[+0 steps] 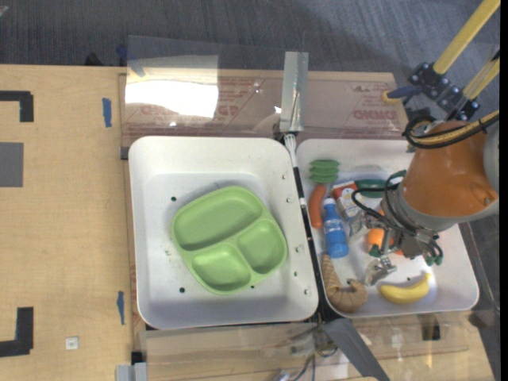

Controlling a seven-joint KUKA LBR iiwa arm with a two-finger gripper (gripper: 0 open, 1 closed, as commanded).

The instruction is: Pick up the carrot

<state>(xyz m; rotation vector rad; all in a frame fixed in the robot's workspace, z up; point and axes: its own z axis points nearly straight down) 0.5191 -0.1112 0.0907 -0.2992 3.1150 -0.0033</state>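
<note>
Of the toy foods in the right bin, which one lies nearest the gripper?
The banana, yellow and curved, near the right bin's front edge, just right of the gripper. The carrot lies much farther off, along the bin's left wall.

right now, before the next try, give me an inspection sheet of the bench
surface: brown bench bearing two white bins, left bin and right bin, side by side
job's things: carrot with green top lies along the right bin's left wall, apart from the claw
clutter: green divided plate in the left bin; blue bottle, banana and a brown braided item in the right bin
grippers: claw low over the right bin near the banana; open or shut cannot be told
cables: dark cables looping above the orange band
surroundings: clear panel behind the bins, grey floor
</note>
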